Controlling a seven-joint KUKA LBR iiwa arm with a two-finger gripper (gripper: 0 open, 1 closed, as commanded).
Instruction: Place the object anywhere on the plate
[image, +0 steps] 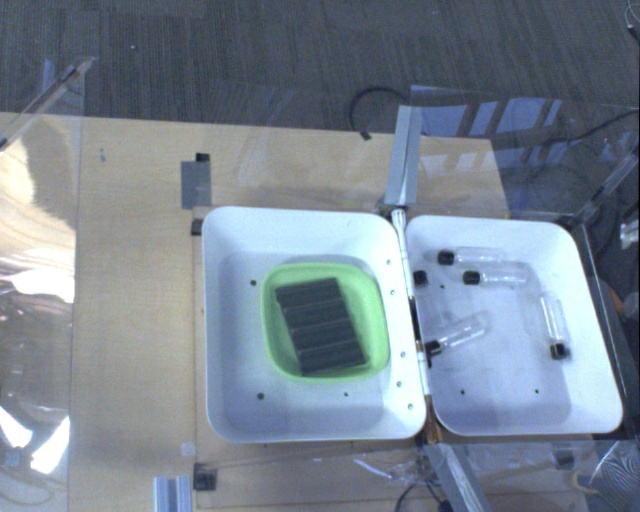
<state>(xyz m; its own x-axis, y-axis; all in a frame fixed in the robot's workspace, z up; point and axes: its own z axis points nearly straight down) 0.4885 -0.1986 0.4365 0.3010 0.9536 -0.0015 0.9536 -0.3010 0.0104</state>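
Observation:
A green square plate (272, 330) sits in the middle of the left white bin (225, 330). A dark grey ridged rectangular block (319, 327) lies flat on the plate, slightly turned, covering most of its centre. Several clear tubes with black caps lie in the right white bin (590, 390): one tube (492, 275) near the back, another tube (458, 334) near the dividing wall, and a third tube (552, 322) lying lengthwise at the right.
A grey metal post (403, 160) rises behind the seam between the bins. A small loose black cap (420, 278) lies by the right bin's left wall. Around the bins is a wooden benchtop (120, 330), with clear plastic sheeting at the left.

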